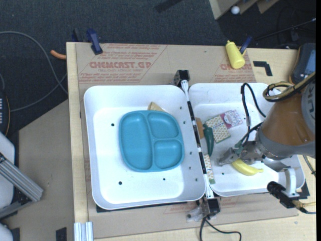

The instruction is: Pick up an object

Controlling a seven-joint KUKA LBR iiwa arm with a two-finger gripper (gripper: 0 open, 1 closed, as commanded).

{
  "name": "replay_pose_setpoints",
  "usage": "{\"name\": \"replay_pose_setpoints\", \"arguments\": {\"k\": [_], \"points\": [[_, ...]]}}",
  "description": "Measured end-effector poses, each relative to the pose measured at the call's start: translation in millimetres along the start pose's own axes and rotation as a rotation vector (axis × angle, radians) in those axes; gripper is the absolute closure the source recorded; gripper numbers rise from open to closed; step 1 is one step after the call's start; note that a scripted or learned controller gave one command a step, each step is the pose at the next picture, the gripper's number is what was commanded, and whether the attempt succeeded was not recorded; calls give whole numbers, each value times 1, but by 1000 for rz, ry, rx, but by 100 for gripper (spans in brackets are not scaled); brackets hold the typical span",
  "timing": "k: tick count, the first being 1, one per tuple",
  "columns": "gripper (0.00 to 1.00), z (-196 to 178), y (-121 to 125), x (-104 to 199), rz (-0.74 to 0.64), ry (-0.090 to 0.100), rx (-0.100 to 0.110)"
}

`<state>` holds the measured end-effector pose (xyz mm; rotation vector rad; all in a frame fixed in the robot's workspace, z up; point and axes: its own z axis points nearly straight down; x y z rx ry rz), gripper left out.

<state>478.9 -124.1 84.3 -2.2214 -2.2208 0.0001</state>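
My gripper [231, 155] is low in the right bin [261, 187], reaching in from the right under the arm's orange band. A yellow banana-shaped toy [247, 168] lies just below and right of the gripper tip, touching or nearly touching it. To the left of the tip lies a green elongated item [208, 143]. A patterned packet [222, 125] rests above the gripper, and a thin brown piece [199, 129] lies by the bin's left wall. The arm hides part of the bin floor on the right.
The left bin [100, 185] holds a blue divided plate [150, 140] with a tan scrap [154, 106] at its top edge. A yellow bottle [234, 55] and a blue clamp [94, 41] sit on the cardboard behind the bins. A black cable [249, 102] loops over the right bin.
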Motion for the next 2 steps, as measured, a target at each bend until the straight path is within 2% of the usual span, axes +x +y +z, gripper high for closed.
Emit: {"name": "replay_pose_setpoints", "arguments": {"k": [1,2], "points": [[100,-10,0,0,1,-1,-2],[100,-101,51,69,-2,1,-2]]}}
